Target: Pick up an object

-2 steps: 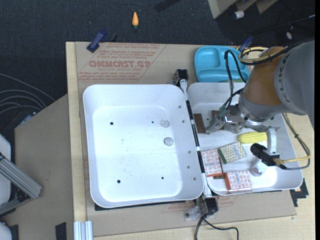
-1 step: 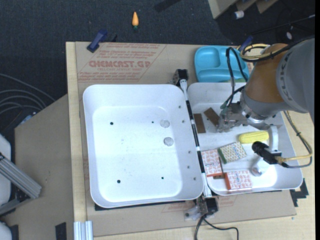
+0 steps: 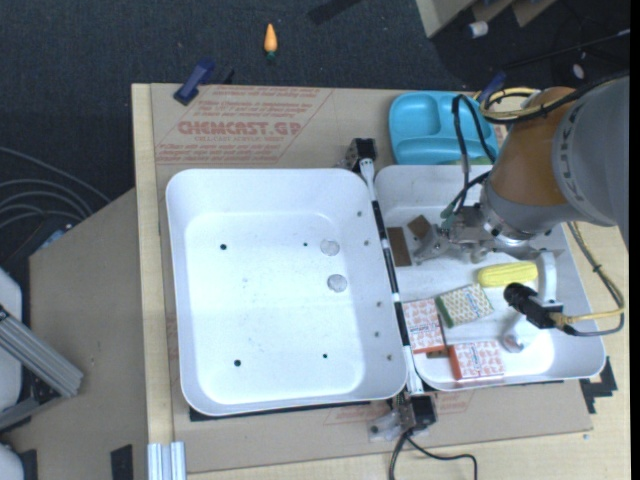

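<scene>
The bench (image 3: 260, 118) is topped with a pale tan board, and red lettering is printed across its far strip. Around it I see dark blue carpet (image 3: 100, 28). A small orange cone-shaped thing (image 3: 270, 38) lies on it, and a blue clip-like thing (image 3: 193, 82) sits at the board's far left corner. Grey cables (image 3: 40, 218) loop at the left, and a ribbed metal rail (image 3: 40, 358) slants at the lower left.

Two shallow white plastic bins with rounded corners sit side by side, touching. The left bin (image 3: 200, 208) is smooth, marked with a few dark dots and round greyish spots (image 3: 337, 284). Behind the right bin (image 3: 565, 353) stands a light blue compartment tray (image 3: 430, 128).

The matte grey arm (image 3: 590, 148) carries its orange band (image 3: 525, 173) above the wrist. The gripper (image 3: 448, 240) sits low over the far-left part of the right bin, and I cannot tell whether the claw is released or clenched.

Everything I could pick lies in the right bin. A small brown piece (image 3: 420, 230) is just beside the gripper, and a flat brown slab (image 3: 398, 246) lies by the wall shared with the left bin. Nearer me are a glossy yellow bar (image 3: 507, 273), a green-patterned card (image 3: 465, 303), one red-and-white packet (image 3: 423, 326) and a second packet (image 3: 478, 358).
</scene>
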You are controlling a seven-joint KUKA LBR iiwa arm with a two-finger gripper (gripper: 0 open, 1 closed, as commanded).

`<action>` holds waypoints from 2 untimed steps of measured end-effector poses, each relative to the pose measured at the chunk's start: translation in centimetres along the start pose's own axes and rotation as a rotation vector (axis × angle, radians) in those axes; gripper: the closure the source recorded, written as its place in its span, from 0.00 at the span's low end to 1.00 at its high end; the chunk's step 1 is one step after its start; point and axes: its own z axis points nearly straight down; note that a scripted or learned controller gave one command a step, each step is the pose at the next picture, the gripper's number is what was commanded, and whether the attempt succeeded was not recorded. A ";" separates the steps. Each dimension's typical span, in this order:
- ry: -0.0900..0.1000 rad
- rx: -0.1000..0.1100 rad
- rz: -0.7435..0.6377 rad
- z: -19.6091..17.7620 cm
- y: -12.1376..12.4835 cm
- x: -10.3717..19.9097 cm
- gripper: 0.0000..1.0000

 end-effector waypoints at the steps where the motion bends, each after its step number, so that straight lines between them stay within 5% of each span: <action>1: -0.001 -0.001 -0.002 0.9 5.3 0.0 0.00; 2: -0.002 -0.004 -0.002 -0.1 5.4 0.0 1.00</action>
